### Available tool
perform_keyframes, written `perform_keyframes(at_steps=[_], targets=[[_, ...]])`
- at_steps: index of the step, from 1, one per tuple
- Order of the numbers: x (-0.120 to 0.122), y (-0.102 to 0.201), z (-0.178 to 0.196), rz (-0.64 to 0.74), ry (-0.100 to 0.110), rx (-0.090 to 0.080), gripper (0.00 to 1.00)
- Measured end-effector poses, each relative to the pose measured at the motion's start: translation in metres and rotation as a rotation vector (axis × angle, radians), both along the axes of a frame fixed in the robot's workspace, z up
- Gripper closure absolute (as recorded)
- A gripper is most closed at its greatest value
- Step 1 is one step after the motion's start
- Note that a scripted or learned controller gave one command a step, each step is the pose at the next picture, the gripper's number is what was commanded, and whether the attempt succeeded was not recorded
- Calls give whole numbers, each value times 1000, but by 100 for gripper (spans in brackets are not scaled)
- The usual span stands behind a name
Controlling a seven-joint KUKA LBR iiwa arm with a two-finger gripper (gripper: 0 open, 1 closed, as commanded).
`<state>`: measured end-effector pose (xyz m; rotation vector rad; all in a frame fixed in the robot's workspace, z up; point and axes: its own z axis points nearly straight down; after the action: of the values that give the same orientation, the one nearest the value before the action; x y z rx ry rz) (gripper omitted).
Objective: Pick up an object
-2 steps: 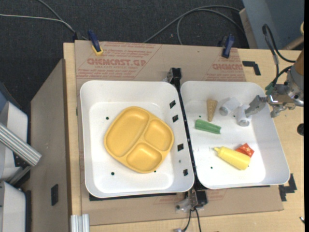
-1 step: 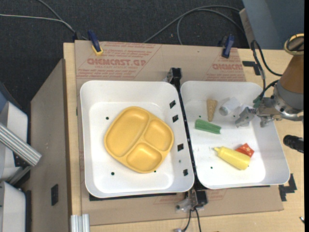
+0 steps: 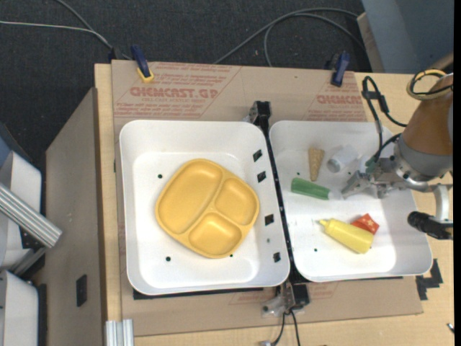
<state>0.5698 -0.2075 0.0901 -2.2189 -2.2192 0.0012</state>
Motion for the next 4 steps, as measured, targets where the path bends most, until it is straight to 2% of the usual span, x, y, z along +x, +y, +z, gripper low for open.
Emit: perform_keyframes(at_steps=[1, 3, 4], targets=[[1, 0, 14, 0, -4, -1, 100], [6, 4, 100, 2, -7, -3, 100], [4, 0, 163, 1, -10, -4, 100]])
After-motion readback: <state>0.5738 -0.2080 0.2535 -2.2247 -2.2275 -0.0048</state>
